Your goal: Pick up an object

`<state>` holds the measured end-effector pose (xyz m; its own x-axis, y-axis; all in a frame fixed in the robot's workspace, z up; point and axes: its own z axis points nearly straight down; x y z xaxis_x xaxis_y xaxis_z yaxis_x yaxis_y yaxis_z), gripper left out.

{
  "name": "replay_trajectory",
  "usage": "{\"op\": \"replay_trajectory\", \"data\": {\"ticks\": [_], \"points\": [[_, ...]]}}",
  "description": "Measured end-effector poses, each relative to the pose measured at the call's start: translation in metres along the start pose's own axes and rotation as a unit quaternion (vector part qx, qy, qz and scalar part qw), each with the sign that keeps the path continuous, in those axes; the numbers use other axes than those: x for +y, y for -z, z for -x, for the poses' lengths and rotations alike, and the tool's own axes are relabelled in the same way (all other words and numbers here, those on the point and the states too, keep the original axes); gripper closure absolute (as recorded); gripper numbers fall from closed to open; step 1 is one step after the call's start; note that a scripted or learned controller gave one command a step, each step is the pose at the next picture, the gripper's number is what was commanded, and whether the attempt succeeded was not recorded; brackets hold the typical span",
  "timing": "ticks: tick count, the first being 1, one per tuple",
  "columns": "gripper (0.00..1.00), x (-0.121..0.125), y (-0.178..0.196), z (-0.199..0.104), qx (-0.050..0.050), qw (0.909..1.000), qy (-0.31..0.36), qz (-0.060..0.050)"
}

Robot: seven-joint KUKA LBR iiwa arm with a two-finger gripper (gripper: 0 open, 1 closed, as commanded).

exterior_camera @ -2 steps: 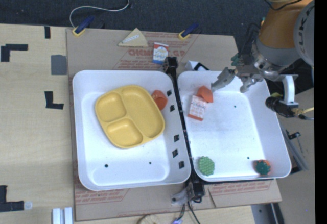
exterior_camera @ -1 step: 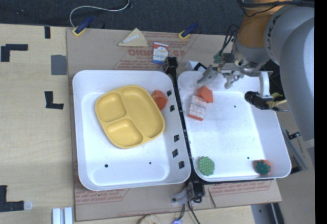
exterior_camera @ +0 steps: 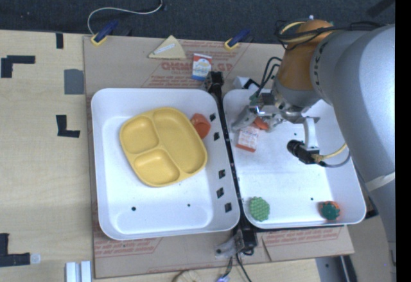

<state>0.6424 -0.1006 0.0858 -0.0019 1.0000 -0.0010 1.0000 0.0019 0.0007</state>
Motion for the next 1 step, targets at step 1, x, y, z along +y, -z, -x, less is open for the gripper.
{"op": "replay_trajectory", "data": {"ticks": [1], "points": [[1.0,0.0001,0.0092,-0.0003,0.0,1.0,0.0,0.0]]}}
